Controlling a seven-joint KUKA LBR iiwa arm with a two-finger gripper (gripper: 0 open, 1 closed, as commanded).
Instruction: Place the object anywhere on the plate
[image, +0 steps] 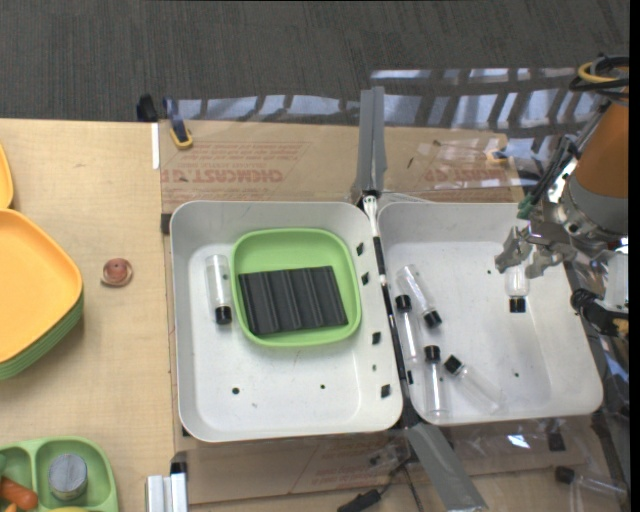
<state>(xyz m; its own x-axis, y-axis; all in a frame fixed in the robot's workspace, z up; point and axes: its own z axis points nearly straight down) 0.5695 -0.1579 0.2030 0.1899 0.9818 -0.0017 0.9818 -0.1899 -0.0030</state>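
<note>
The arm is reaching in from the right over the right bin (560, 400), with the gripper (520, 262) hanging above the bin's upper right part. A small clear tube with a black cap (516, 293) is sitting just under the jaws, cap downward. It looks as if the jaws are clamped on its top end, though the metal parts are crowding the view and that is a judgement, not a certainty.

The green plate (295, 247) is lying in the left bin (280, 410), carrying a dark ribbed block (292, 300) across its middle. Another tube (218, 288) is lying on the bin floor just beside the plate's left rim. Several more tubes (418, 300) are scattered in the right bin near the divider.

As for progress, the pick-up seems to be under way or just made, while the carrying is all to come: the tube is well apart from the plate, with the divider between. The bare green rim around the block is offering room for a landing.
</note>
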